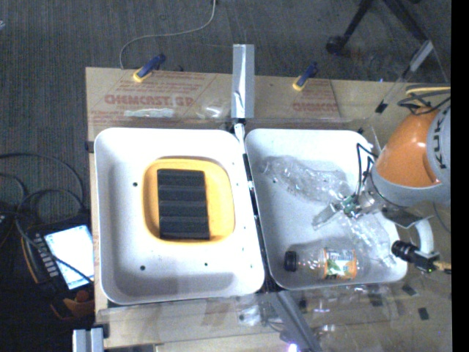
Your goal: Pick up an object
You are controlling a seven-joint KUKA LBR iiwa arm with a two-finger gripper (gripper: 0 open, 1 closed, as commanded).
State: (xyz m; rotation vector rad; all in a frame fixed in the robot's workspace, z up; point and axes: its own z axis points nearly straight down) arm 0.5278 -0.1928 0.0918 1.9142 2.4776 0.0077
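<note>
Surroundings: dark carpet with loose cables around a plywood bench [110, 94]; blue-and-yellow clamps along its far edge, a lit tablet [69, 251] at the lower left of the frame.
Bins: two shallow white bins side by side. The left bin [117, 160] holds a yellow tray with a black ribbed block [183, 204] on it. The right bin [256, 196] holds my candidates.
My arm: I reach in from the right of the frame, orange band at the right edge.
My pincer [344, 207]: low over the centre-right of the right bin, in among clear plastic — I cannot tell whether it is spread or closed, or whether anything sits in it.
Object, place: a small bottle [322, 262] lies on its side near the lower edge of the right bin, below my pincer and apart from it.
Object, look: dark cap to the left, amber-orange body, a pale label with green.
Handling: I judge it light, rigid and smooth — likely to roll. Best taken across the middle of the body, over the label.
Alternative: crumpled clear plastic [300, 174] in the upper part of that bin; flimsy, slippery, a poor hold.
</note>
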